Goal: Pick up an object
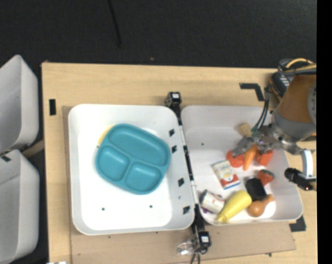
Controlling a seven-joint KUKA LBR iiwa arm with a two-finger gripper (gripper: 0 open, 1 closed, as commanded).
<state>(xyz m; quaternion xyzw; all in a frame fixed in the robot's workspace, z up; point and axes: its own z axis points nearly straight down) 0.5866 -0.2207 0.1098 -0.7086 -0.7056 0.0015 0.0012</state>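
A wooden counter [56, 147] carries two shallow white bins side by side. The left bin [83, 202] holds a teal divided plate [133, 158], lying flat near its middle, with a sliver of something yellow showing under its far left edge.

The right bin [210, 125] holds a loose cluster of small things toward its right and near side. At the near left sits a small printed cup or can [211, 201] on its side, with a yellow squash-shaped toy [235, 204] just beside it. A small white card or packet [225, 174] lies toward the middle. Further right are a black block [255, 188], a brown rounded item [258, 207] and a small red piece [265, 175].

The likeliest target is the orange carrot-like toy [249, 158], lying among orange-red pieces at the right of the bin. It looks light, stiff and smooth, probably plastic, so it may slip; gripping across its narrow middle seems best.

The end effector [253, 145] hangs directly over this toy, at or touching its far end. Whether it is open or closed cannot be told.
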